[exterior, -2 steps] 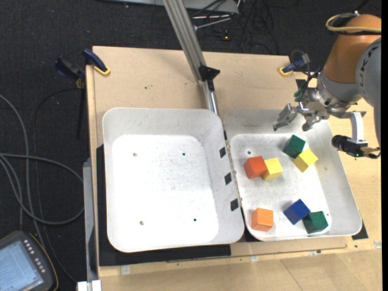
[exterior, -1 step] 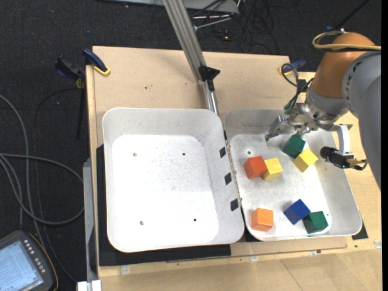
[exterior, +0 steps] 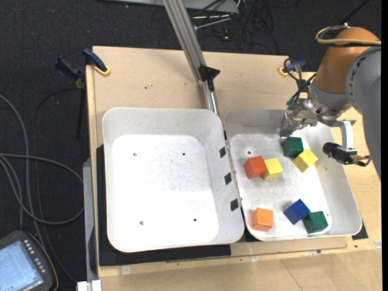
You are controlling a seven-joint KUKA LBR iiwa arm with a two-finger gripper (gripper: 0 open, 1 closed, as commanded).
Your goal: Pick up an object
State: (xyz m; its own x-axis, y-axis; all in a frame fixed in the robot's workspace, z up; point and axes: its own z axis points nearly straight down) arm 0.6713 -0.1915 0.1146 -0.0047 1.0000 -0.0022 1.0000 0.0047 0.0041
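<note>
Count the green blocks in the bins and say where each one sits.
2. One green block lies in the right bin near the gripper; the other green block is at its front corner, beside the blue block.

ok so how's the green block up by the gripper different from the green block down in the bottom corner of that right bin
The upper green block sits near the bin's far end, just under the gripper; the lower green block lies at the near corner, away from the arm. The upper one touches a yellow block; the lower one touches a blue block. Both are dark green cubes of similar size in the right bin.
</note>
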